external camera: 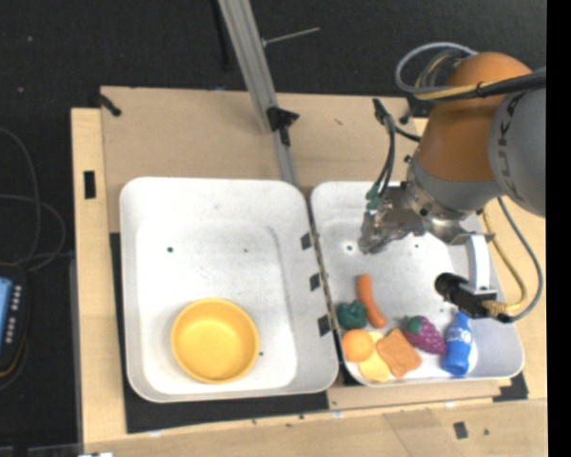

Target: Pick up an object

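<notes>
While gripper (373, 241) hangs over right bin (338, 203), can't tell finger state; toy carrot (368, 298) just below it, yellow bowl (215, 340) far left.

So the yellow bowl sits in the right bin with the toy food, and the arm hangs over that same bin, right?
Not quite. The camera view shows the yellow bowl alone in the left bin. The toy food, such as the carrot and grapes, lies in the right bin, and the gripper does hang over that one.
</notes>
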You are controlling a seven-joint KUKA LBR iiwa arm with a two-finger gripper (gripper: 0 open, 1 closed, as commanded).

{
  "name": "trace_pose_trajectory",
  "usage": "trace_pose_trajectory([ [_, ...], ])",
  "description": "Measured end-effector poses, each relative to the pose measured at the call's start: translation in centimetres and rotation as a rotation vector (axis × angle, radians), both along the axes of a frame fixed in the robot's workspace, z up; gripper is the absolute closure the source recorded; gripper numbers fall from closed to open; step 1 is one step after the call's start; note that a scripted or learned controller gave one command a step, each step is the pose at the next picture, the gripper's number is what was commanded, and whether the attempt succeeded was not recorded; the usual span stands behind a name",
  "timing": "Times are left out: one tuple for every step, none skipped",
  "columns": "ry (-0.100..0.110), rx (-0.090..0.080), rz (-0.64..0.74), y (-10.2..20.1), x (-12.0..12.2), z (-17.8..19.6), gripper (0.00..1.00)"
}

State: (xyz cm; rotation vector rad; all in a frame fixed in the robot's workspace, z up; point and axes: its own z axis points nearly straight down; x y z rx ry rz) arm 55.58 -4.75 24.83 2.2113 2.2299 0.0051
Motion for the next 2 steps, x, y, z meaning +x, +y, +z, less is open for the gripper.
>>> trace_pose_trajectory([
  [0.002,-0.001,-0.002,4.1,1.6,-0.1,1.00],
  [0.002,-0.001,-0.001,9.6,2.9,-1.3,1.00],
])
